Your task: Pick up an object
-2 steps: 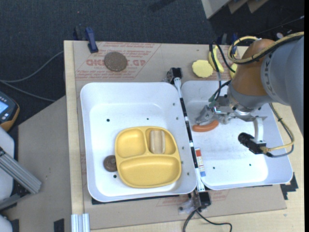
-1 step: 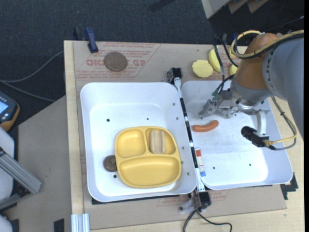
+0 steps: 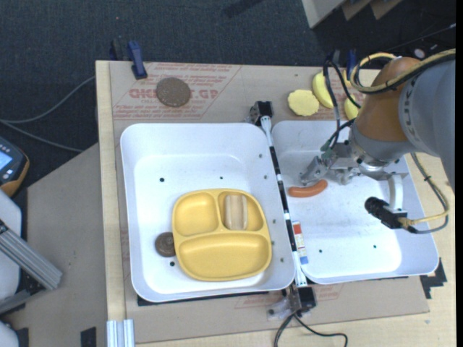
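White plastic makes up the two shallow bins we see side by side on the bench, the left bin [image 3: 145, 157] and the right bin [image 3: 362, 255], their rims touching along the middle. We see the grey arm [image 3: 427, 110], with its orange band, reaching in from the right above the right bin. In the left bin lies a yellow divided tray [image 3: 217, 255], and in its upper right compartment rests a pale bread-like piece [image 3: 235, 212]. Just left of the tray we see a brown disc [image 3: 165, 245] touching its edge. In the right bin an orange sausage [image 3: 307, 189] lies near the left wall. The gripper [image 3: 325, 166] hangs just above and right of the sausage; we cannot tell how far it is spread, and we see nothing held in it.
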Controlling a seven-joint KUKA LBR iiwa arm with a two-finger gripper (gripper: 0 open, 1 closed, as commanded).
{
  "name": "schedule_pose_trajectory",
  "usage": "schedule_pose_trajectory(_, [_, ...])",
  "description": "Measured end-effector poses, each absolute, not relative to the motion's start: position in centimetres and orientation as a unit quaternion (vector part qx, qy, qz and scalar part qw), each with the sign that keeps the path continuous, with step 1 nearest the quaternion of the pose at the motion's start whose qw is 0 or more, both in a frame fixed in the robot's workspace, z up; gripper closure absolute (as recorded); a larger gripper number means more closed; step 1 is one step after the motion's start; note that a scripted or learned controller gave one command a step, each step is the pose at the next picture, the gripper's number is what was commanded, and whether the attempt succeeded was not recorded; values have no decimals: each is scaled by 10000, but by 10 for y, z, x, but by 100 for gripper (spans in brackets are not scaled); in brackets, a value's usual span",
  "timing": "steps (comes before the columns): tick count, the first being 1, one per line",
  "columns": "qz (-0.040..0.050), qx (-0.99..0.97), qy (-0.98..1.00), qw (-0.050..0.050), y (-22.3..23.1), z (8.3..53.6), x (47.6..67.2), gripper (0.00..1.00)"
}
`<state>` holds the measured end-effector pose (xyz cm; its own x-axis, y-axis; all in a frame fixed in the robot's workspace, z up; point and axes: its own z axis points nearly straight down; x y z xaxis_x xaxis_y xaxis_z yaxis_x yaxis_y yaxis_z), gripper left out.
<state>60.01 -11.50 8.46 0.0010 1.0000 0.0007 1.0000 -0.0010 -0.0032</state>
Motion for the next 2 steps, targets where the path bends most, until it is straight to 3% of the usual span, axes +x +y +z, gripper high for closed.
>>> schedule_pose_trajectory(1, [-3,-7074,-7068,1,-115,95,601,100])
schedule_pose_trajectory(2, [5,-7073,-7069,20,-90,135,551,100])
